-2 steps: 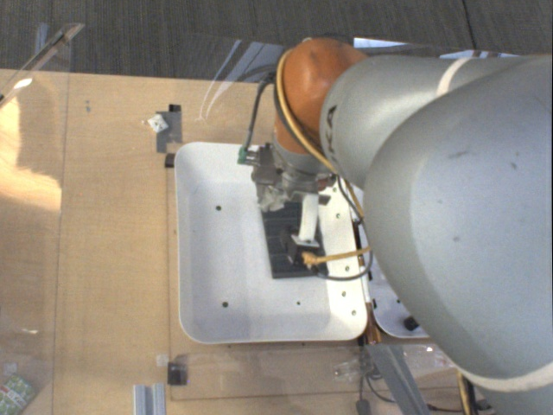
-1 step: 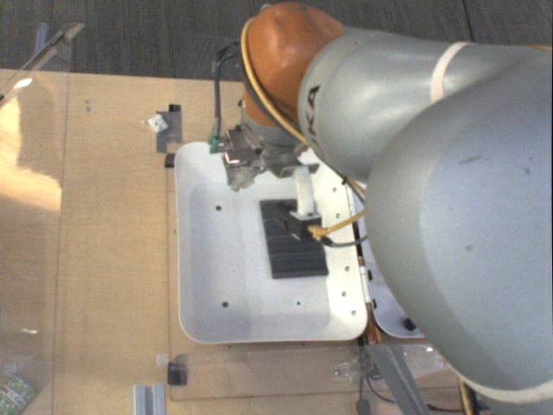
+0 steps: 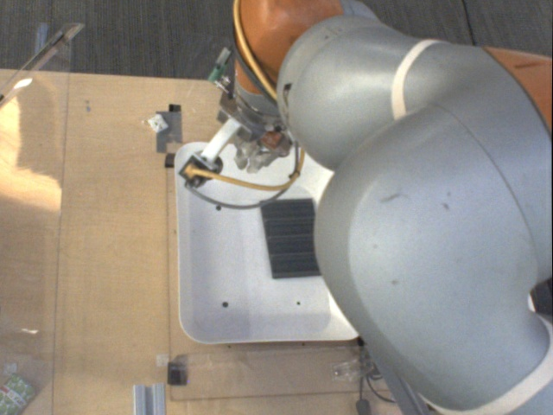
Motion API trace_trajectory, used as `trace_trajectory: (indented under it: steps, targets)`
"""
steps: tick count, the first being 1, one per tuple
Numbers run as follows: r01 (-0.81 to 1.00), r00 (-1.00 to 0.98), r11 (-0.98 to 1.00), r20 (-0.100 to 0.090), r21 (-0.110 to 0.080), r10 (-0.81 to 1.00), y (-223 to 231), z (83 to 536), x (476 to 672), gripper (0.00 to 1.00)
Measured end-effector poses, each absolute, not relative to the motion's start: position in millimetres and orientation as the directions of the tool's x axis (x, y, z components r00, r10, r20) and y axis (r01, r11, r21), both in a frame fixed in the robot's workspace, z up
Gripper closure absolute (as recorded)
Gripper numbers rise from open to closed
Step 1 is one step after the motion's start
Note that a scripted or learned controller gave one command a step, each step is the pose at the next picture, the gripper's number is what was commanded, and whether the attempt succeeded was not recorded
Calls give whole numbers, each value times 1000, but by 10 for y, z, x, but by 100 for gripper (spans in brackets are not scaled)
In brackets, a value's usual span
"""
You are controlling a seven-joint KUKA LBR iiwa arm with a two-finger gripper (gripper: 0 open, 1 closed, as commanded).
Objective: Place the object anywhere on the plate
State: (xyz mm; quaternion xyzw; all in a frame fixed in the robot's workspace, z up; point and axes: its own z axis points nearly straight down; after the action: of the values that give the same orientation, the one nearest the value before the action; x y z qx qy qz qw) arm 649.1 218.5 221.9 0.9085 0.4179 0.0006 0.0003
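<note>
Grey arm [image 3: 415, 206] fills the right side, covering most of the white bin [image 3: 216, 309]; its orange band faces the camera, wrist bent down over the bin's far left corner. Dark ribbed rectangular object [image 3: 291, 236] lies flat mid-bin, long axis near-to-far, right edge under the arm. Gripper [image 3: 255, 150] above it, apart; grip state can't be told.

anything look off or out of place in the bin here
Nothing is spilled or broken. The dark ribbed pad lies flat in the white bin, slightly askew to its walls. No plate shows; the arm hides much of the view.
</note>
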Motion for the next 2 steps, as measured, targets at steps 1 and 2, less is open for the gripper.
trace_trajectory:
  steps: [1, 2]
  targets:
    - [994, 108, -108, 1, 1, 994, 2357, 1668, 6326, 100]
    - [965, -262, 262, 2, 5, 965, 2355, 1993, 5455, 100]
